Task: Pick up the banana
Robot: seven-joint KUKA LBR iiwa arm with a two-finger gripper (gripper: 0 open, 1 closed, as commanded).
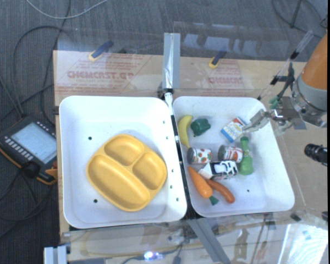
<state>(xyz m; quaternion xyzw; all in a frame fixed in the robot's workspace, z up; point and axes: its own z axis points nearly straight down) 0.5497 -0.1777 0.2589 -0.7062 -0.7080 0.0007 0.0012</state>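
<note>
Over at the right bin's [280, 164] far corner, the gripper [258, 120] hangs above the rim, holding nothing; how wide its claw stands, I cannot tell. The banana [183, 131] lies well apart, against the wall next to the left bin [77, 147], with a green pepper [200, 126] just beside it. I'd come down over the banana's middle, keeping clear of that pepper and the wall.

Arm [319, 70] cut off by the right edge, only the orange band and grey wrist in frame. Gripper [257, 121] small and blurred, finger gap impossible to judge. Labels on the two cans [199, 156] too small to read.
</note>
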